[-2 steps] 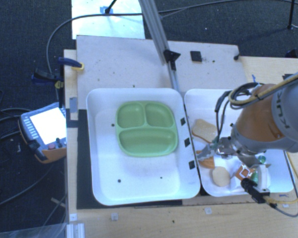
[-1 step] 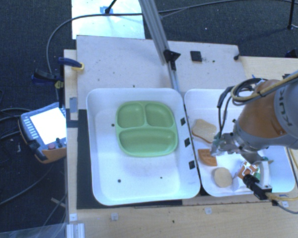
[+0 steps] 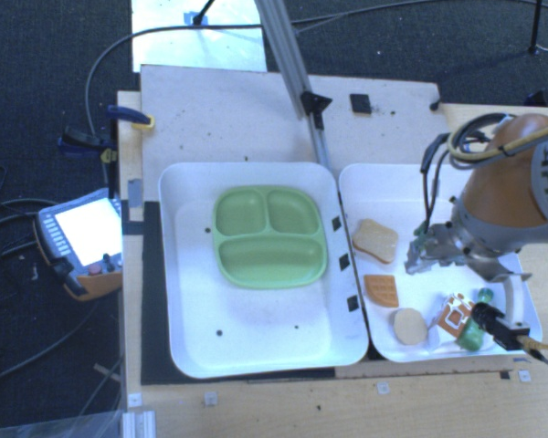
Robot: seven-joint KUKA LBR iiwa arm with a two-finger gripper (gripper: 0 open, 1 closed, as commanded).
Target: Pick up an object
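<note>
Your tool (image 3: 418,255) hangs in the right bin (image 3: 384,179), just right of the toast slice (image 3: 375,241), its opening and any load impossible to tell; judge that slice light, stiff, crumbly, so you should pinch across its short edges.

Bins (image 3: 256,359): white. Plate (image 3: 269,237): pale green, plain. Bread (image 3: 375,241): tan with a darker crust. Cracker (image 3: 382,290): orange. Round piece (image 3: 409,327): beige. Packet (image 3: 454,317): orange and white pattern. Bottle (image 3: 471,337): green. Arm (image 3: 507,185): orange band, grey. Counter (image 3: 256,112): light wood.
</note>
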